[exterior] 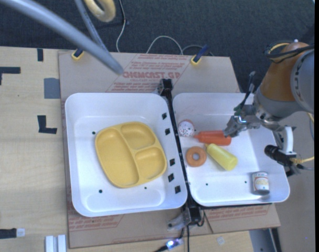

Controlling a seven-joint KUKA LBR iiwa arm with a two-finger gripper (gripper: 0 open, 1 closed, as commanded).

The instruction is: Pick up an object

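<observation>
cardboard (149,72) print "chemcast", gripper (232,130) by carrot (213,137)

Bright, even light is falling from above. The white bins (123,206) are glaring a little, esp. at the rims. Shadows are staying soft. A grey pole (54,20) at top left is looking blurred, out of focus.

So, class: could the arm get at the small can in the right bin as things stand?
Probably yes. The can stands alone near the bin's front right corner, apart from the yellow cylinder, open from above.
</observation>
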